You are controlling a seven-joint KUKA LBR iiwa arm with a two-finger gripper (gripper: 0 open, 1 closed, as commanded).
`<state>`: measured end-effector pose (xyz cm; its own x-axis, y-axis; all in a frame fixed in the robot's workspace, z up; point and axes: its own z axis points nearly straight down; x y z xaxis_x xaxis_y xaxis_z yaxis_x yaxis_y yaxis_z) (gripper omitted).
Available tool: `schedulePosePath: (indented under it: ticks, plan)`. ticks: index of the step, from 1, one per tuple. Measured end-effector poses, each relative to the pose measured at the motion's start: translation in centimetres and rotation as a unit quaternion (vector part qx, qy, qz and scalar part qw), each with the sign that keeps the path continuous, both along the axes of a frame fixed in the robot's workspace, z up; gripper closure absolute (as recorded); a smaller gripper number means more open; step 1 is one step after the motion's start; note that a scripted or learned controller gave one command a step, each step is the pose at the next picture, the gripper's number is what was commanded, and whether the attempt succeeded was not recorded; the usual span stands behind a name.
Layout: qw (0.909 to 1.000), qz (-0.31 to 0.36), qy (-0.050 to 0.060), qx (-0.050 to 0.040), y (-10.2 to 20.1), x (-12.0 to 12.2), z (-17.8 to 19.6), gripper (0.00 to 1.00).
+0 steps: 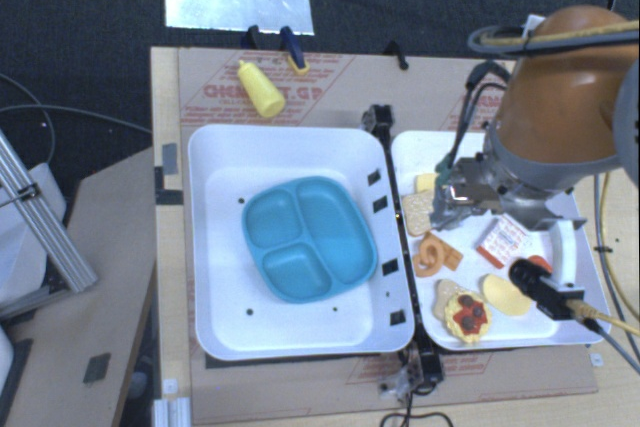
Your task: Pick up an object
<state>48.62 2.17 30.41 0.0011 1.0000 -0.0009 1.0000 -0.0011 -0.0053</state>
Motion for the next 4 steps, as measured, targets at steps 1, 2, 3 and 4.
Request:
schedulePosePath:
  ticks: [1, 2, 3, 4]
  plan:
    - [1.0, 0.004, -0.001, 0.0009, 3.3, 0.0, -4.4, 1.0]
    - [1.0, 0.003, -0.002, 0.001, 6.1, 0.0, -5.8, 1.0]
    - [1.0, 0.003, -0.004, 0.0009, 6.8, 3.8, -6.6, 1.0]
    - [0.9999, 0.004, -0.013, 0.0038, 8.2, 0.0, 18.9, 1.0]
